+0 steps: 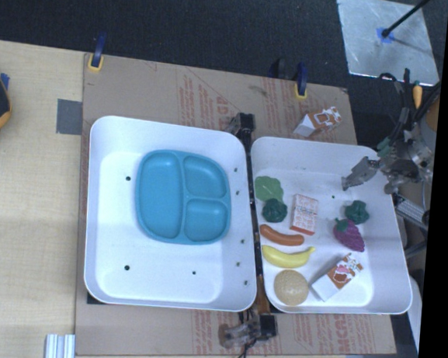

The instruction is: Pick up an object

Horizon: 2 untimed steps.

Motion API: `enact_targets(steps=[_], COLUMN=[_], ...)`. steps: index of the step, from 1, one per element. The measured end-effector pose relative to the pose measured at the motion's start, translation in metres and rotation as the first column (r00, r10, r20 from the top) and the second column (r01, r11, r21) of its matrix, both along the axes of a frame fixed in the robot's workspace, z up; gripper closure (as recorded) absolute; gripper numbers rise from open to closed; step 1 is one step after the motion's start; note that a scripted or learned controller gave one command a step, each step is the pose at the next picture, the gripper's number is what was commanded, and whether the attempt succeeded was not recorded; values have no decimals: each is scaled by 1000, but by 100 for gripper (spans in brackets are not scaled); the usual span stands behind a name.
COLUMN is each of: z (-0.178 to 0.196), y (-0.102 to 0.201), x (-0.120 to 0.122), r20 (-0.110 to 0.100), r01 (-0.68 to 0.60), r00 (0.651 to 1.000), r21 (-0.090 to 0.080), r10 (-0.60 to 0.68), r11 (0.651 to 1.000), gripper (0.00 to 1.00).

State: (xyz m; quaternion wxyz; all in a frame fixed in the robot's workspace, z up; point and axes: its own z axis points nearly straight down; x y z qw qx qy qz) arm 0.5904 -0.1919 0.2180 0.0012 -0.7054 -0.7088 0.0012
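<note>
Wooden bench (25, 219) under a cardboard sheet (176, 100); two white bins (97, 202) side by side; small carton (319, 121) nearby

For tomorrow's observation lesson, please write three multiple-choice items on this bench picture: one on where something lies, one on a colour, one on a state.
1. Where does the blue divided plate lie?
A. In the left bin
B. In the right bin
C. On the cardboard outside both bins

2. What colour is the toy banana?
A. Red
B. Yellow
C. Purple

3. How does the gripper stand to the purple grapes?
A. It grips them
B. It presses them flat
C. It is apart from them, nearer the bin's far side

Answers: 1 A, the plate sits in the left bin. 2 B, the banana is plainly yellow. 3 C, bare white floor separates gripper and grapes.
</note>
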Motion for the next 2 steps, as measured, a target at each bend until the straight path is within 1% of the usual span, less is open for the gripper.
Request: enact_targets(steps=[1, 2], z=[-105, -126], y=[-14, -20], x=[-26, 48], r20=[-3, 1], r01=[0, 2], r00=[1000, 1000], r21=[0, 1], r10=[0, -2], r11=[1000, 1000], gripper=[0, 0])
